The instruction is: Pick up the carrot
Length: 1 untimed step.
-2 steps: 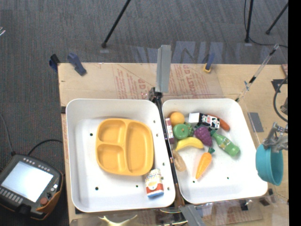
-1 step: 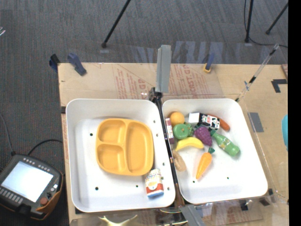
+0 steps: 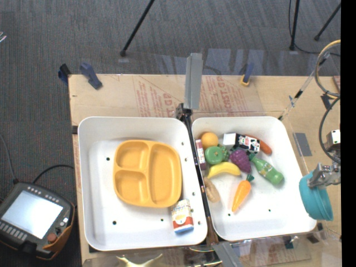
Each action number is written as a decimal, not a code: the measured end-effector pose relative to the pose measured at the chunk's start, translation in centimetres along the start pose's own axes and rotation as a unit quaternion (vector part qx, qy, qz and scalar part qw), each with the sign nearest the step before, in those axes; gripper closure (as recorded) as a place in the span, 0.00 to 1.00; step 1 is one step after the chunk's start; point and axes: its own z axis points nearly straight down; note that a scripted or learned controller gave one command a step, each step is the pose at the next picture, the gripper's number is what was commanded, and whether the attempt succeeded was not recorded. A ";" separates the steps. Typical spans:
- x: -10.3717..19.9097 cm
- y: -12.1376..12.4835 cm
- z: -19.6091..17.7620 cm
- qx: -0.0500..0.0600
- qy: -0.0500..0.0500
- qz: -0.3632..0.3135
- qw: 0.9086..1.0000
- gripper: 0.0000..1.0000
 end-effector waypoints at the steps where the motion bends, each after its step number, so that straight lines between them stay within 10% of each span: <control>1: -0.1 -0.7 -15.6 0.011 0.002 -0.033 0.999 1.00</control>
